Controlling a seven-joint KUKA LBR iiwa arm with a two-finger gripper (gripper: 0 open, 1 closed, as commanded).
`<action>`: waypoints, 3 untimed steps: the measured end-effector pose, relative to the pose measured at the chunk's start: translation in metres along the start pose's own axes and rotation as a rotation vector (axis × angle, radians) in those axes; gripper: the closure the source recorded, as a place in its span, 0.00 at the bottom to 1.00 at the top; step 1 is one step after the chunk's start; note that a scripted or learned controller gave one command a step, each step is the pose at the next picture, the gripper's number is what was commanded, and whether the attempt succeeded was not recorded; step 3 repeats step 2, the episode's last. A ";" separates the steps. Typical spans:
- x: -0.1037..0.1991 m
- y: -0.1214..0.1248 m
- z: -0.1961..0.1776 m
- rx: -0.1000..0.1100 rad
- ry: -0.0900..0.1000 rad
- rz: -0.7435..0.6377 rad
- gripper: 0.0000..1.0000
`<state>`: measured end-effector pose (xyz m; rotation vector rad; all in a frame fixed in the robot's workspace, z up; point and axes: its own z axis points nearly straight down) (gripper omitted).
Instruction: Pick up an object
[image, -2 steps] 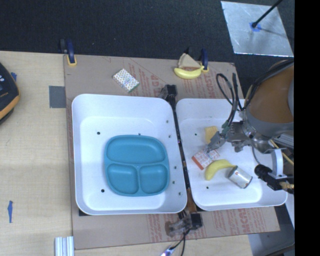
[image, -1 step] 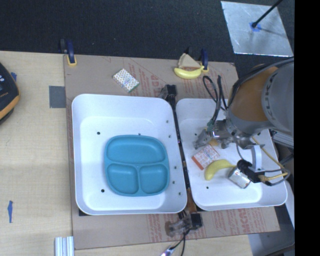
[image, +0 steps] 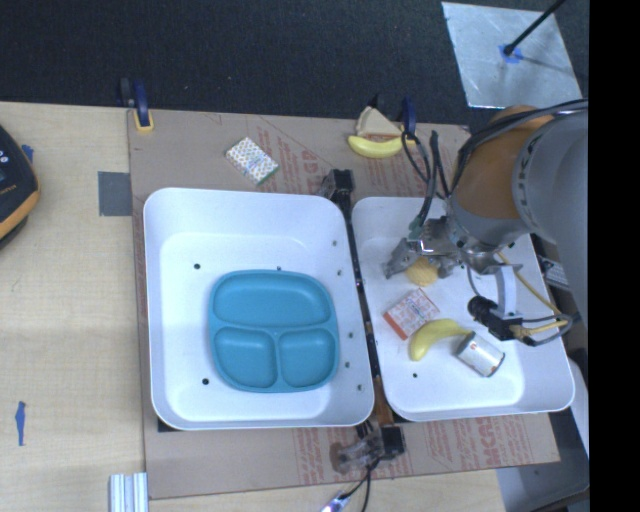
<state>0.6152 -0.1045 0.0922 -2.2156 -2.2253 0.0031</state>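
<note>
Right bin (image: 540, 395): gripper (image: 408, 262) (beside yellowish lump (image: 424, 270)).

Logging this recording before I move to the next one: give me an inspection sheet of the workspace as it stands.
Surface: bench with cardboard sheet under two white bins.
Job's things: right bin holds a banana, a red-and-white packet, a small metal can and a yellowish item.
Clutter: left bin holds a blue divided tray; a patterned packet and a second banana lie outside.
Grippers: tool low over the right bin, beside the yellowish item; grip unclear.
Cables: wires along the wrist.
Surroundings: dark floor, blue clamps.
</note>
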 end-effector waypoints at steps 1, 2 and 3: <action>-0.001 0.000 -0.010 0.002 -0.002 -0.003 1.00; 0.076 -0.037 -0.100 0.000 0.000 -0.002 1.00; 0.076 -0.037 -0.100 0.000 0.000 -0.002 1.00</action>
